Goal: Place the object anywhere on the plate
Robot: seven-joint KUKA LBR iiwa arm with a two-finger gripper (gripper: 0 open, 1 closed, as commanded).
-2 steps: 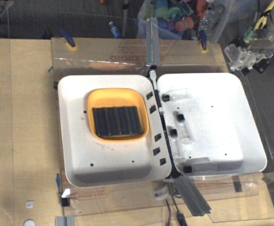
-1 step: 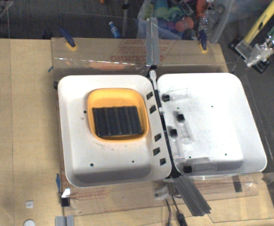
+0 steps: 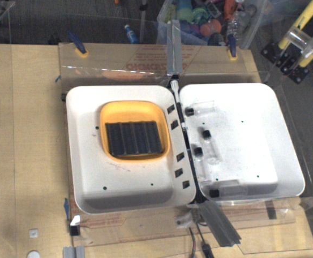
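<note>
Starting at the near edge of the bench (image 3: 22, 144): a grey metal bracket (image 3: 221, 227) sticks out below where the two bins meet, with a couple of dark cables beside it.

Next come the two white bins, side by side and touching along the middle. The left bin (image 3: 86, 171) has one orange plate (image 3: 132, 109) in it, sitting a bit toward the far side. The task's thing, one dark ribbed slab (image 3: 133, 138), is lying flat on the plate. It covers most of the plate's floor, with orange rim showing all around it. So the object is on the plate already.

The right bin (image 3: 264, 144) has a few small black fittings (image 3: 198, 151) along its left side, next to the divider. A row of small black tabs (image 3: 178, 156) runs down the divider on the left bin's side.

Further back, a clear sheet (image 3: 124, 63) lies across the bench behind the bins, held by two blue clamps (image 3: 80, 48). It has some faint reddish print on it, too washed out to read.

Past the bench there's a clear tub (image 3: 210, 9) stuffed with colourful toys.

Up in the far right corner, well away from both bins, is what looks like the pincer (image 3: 286, 58): black parts under a pale block and a yellow bar. I honestly can't tell if it's clenched or released from here.
</note>
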